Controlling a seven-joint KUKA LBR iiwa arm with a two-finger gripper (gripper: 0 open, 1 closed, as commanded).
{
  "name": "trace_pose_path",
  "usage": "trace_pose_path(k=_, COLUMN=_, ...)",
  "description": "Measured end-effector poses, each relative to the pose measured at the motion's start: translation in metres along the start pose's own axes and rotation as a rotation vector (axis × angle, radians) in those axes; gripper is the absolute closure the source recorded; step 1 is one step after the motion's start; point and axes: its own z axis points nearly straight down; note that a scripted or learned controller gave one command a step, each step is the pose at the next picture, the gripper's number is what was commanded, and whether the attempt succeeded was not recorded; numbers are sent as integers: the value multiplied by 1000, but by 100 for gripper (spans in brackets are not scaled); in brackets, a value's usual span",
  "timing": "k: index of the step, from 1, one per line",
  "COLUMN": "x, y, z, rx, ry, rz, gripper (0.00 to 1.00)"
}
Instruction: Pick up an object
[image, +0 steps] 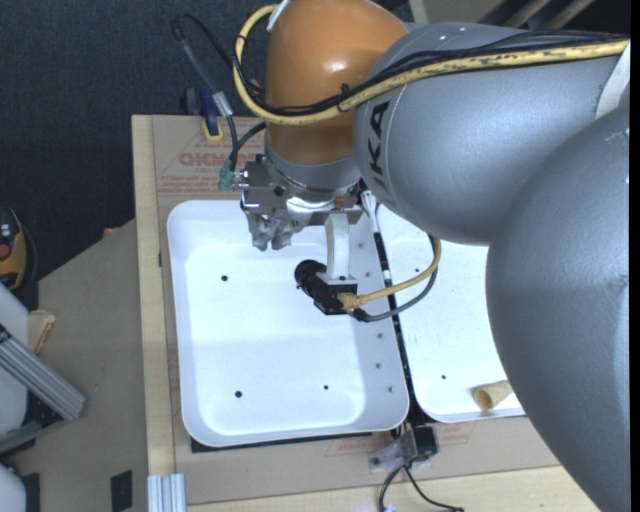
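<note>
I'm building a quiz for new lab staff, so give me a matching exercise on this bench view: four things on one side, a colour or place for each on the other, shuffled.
Things:
1. Shallow white plastic bin on the left
2. Small tan wedge-shaped object
3. Rounded band above the arm's wrist
4. Arm's pincer

Descriptions:
A. Orange
B. Lies in the right-hand bin
C. Dotted with small dark holes
D. Over the left bin's far edge

Pairs: 1-C, 2-B, 3-A, 4-D
</note>
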Motion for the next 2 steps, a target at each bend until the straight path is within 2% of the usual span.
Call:
trace_pose_path(k=1, x=-44, y=25, z=-48, rx=-15, ry=2, rz=8, gripper=100)
trace_pose_path(k=2, x=8, y=35, z=2, rx=-3, ry=1, rz=-1, gripper=100)
